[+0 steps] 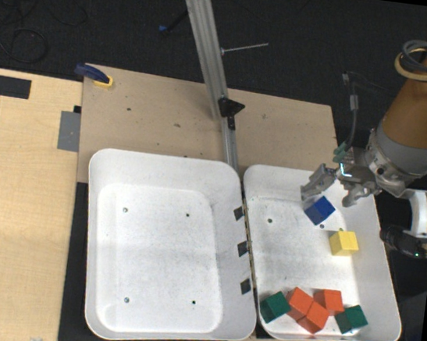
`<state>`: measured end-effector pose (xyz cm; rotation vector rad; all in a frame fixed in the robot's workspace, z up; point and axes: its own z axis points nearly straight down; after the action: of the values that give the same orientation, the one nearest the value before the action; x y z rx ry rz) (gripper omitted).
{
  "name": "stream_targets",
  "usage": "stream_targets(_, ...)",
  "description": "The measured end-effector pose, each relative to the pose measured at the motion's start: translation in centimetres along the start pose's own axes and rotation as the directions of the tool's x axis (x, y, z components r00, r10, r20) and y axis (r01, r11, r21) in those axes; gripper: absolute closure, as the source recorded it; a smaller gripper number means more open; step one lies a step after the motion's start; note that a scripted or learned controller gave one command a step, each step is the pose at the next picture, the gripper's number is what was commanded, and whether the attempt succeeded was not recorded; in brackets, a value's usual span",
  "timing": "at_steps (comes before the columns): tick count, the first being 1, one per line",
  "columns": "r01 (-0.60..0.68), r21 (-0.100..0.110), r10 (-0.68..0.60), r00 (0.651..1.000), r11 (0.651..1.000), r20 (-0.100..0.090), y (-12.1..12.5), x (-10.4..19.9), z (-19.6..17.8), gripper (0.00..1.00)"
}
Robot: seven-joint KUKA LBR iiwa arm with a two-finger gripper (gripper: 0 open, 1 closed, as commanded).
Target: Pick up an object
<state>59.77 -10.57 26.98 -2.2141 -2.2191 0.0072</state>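
My gripper (332, 192) hangs over the far part of the right bin (388, 277), its two fingers spread apart and open. A blue cube (320, 211) lies on the bin floor just below and in front of the left finger (314, 186); it is not between the fingers. To the right of the blue cube rests a yellow cube (344, 242). At the bin's near end sits a cluster: a green block (275, 305), orange blocks (312, 307) and another green block (351, 317).
The left bin (108, 190) stands beside the right one, joined by black clips (242, 249). A slanted aluminium bar (210, 55) rises behind the bins. The arm's orange-banded body (419, 108) looms at the right.
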Motion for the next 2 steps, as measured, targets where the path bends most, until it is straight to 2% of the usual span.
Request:
stream_targets(1, -0.003, -0.005, 0.003, 1.000, 1.000, 0.001, 0.1, -0.1, -0.3, 0.00)
stream_targets(2, -0.003, 0.000, 0.003, 1.000, 1.000, 0.001, 0.5, -0.8, 4.8, 0.00)
